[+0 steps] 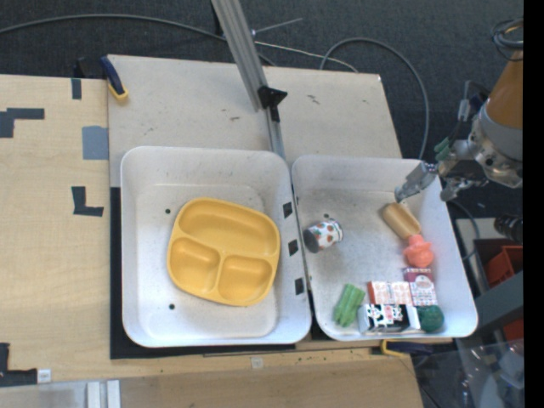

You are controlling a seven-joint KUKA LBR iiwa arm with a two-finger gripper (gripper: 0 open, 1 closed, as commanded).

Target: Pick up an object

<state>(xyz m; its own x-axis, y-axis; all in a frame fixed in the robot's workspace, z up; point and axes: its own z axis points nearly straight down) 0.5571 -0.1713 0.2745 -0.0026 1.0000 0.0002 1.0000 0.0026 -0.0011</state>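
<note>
Grey two-finger gripper [431,179] hangs over the upper right rim of the right-hand shallow white bin [357,181]; whether its fingers are parted or closed, cannot tell. Nearest candidate: tan cylindrical wooden peg [400,219], lying in that bin just below and slightly left of the gripper, long axis slanting from upper left to lower right, its lower end by a salmon-pink lumpy toy [418,252]. Small printed cartons [401,293] near the front rim; print too small to read.

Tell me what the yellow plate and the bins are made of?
The yellow plate looks like molded plastic: smooth, one even color, rounded compartments with a soft sheen. The left bin and the right bin look like thin white plastic too, matte and scuffed with dark marks, though coated metal can't be ruled out.
</note>
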